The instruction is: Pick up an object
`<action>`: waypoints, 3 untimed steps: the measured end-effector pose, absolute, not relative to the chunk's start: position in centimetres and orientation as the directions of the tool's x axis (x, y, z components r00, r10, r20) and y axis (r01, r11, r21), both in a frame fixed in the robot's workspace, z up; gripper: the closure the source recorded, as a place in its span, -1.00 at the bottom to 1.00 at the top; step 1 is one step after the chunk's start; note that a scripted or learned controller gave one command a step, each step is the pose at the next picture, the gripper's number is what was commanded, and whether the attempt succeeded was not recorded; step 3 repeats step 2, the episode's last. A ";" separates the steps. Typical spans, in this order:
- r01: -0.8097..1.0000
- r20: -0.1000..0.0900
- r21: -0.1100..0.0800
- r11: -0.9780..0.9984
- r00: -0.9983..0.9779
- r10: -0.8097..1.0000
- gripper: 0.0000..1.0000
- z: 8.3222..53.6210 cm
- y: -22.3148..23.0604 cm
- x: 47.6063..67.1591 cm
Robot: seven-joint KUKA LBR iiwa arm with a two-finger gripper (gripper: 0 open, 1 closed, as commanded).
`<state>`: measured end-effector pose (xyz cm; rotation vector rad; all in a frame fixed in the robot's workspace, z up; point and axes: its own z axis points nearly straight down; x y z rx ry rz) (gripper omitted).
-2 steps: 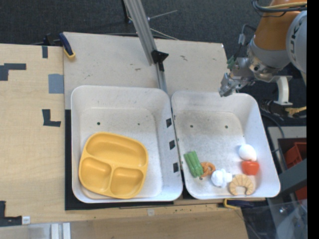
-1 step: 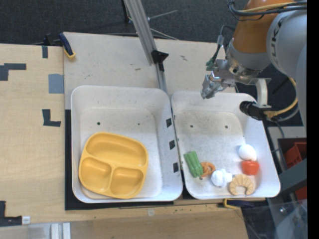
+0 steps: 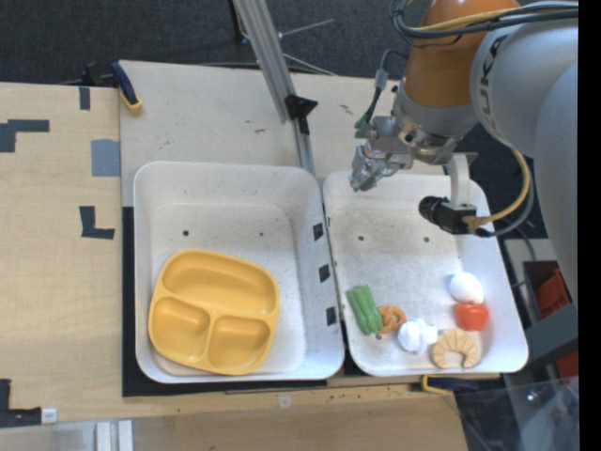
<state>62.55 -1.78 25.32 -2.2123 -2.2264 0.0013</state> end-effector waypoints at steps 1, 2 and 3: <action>1.000 0.001 -0.004 0.007 -0.007 1.000 1.00 23.6 3.7 61.0; 1.000 0.000 -0.005 0.006 -0.006 1.000 1.00 22.7 7.6 59.0; 1.000 0.000 -0.005 0.006 -0.006 1.000 1.00 22.7 7.6 59.0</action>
